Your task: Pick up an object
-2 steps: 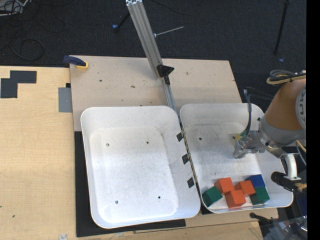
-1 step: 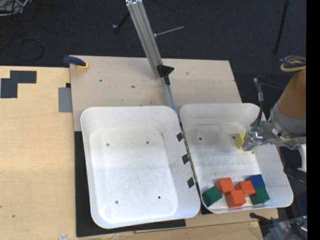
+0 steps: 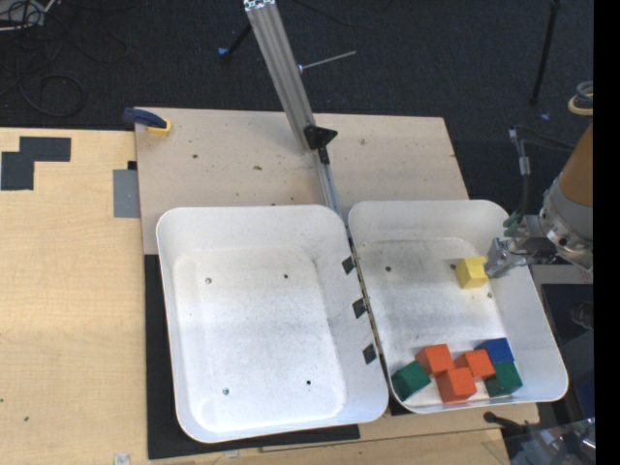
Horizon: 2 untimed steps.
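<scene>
- The left bin (image 3: 254, 318) offers a wide bare floor, bounded by its raised rim.
- In the right bin (image 3: 426, 235) the far-left floor lies bare; a yellow block (image 3: 471, 272) sits near the right wall with the claw (image 3: 500, 257) just beside it.
- Orange, green and blue blocks (image 3: 457, 370) crowd the near corner, touching one another.
- A slanted metal rail (image 3: 287, 76) rises behind the bins over the counter (image 3: 232, 158).
</scene>
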Tool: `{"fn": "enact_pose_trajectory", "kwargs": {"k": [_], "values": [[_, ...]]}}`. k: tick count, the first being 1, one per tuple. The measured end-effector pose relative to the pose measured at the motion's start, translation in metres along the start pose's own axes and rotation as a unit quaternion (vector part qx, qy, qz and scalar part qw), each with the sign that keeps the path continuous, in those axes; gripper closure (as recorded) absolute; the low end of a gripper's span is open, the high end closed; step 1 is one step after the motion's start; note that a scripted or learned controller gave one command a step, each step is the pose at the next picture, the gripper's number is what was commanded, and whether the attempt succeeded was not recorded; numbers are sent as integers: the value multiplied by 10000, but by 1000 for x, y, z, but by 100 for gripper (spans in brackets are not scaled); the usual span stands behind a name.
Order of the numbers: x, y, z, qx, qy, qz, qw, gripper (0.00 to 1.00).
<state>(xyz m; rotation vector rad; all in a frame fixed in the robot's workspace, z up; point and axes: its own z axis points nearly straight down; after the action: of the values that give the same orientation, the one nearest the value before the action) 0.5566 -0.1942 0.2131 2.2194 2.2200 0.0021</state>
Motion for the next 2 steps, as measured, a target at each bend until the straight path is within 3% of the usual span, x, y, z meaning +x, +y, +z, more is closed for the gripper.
{"fn": "enact_pose_trajectory", "kwargs": {"k": [2], "values": [[104,15,-3,19,18,-20,10000,100]]}}
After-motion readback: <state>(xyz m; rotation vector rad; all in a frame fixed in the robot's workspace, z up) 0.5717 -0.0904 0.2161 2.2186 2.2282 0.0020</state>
